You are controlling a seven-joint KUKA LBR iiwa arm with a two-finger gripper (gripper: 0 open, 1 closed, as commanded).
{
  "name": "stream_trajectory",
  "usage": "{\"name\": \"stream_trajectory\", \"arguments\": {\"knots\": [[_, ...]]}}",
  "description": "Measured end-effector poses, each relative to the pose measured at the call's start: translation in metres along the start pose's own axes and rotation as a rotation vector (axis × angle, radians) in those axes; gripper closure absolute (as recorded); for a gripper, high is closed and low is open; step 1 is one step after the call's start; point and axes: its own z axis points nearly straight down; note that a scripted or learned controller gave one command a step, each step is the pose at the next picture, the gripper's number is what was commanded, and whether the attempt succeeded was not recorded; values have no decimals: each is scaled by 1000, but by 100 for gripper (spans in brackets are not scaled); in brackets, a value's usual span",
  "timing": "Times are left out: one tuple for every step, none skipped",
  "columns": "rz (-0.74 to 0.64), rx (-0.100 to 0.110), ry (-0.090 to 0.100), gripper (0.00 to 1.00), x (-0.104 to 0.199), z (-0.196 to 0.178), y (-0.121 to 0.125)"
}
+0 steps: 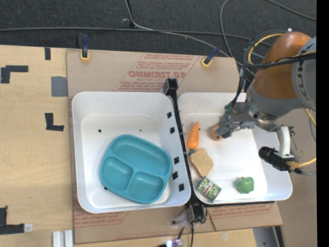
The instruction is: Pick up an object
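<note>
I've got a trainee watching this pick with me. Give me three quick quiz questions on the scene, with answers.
1. True or false: the blue tray lies in the right bin.
2. Which item lies nearest the divider? A) green pepper B) carrot C) bread
3. What small item sits at the gripper?

Key: 1. False, it's in the left bin. 2. B. 3. A small orange piece.

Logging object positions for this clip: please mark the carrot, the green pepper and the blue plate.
carrot (193, 136): camera view, middle of its orange body.
green pepper (245, 184): camera view, centre of its top.
blue plate (134, 168): camera view, ridge between its compartments.
</note>
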Motion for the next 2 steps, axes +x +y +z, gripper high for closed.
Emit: {"name": "stream_trajectory", "arguments": {"knots": [[2, 2, -1, 100, 54, 11, -6], [1, 2, -1, 100, 112, 19, -9]]}}
